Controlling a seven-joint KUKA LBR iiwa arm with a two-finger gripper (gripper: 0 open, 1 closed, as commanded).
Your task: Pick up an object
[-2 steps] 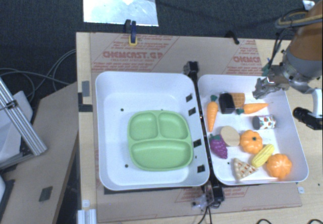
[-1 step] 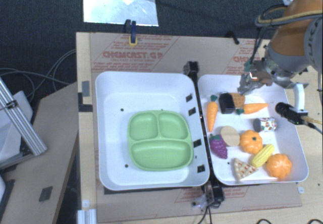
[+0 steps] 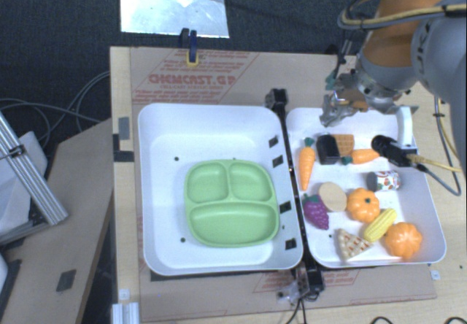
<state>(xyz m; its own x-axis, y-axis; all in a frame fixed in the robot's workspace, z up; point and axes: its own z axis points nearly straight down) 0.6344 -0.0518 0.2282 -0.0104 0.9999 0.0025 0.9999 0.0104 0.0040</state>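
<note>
My gripper [image 3: 330, 112] hangs over the back left corner of the right bin [image 3: 436, 228], nothing visibly in it. Just in front of it lie a black block [image 3: 326, 149] and a brown waffle piece [image 3: 344, 144], side by side. A large carrot [image 3: 306, 166] lies along the bin's left wall. A small carrot [image 3: 363, 157] lies right of the waffle. Further forward are a tan round slice [image 3: 333, 196], purple grapes [image 3: 316, 211], a small can [image 3: 387, 181], two orange pumpkins [image 3: 363, 206] [image 3: 403, 238], a corn cob [image 3: 379, 225] and a pizza slice [image 3: 352, 244].
The left bin [image 3: 160, 169] holds a green divided plate [image 3: 232, 202]. A black divider with clips [image 3: 284, 169] runs between the bins. The grey arm with its orange band [image 3: 408, 1] enters from the upper right, above the right bin's back edge.
</note>
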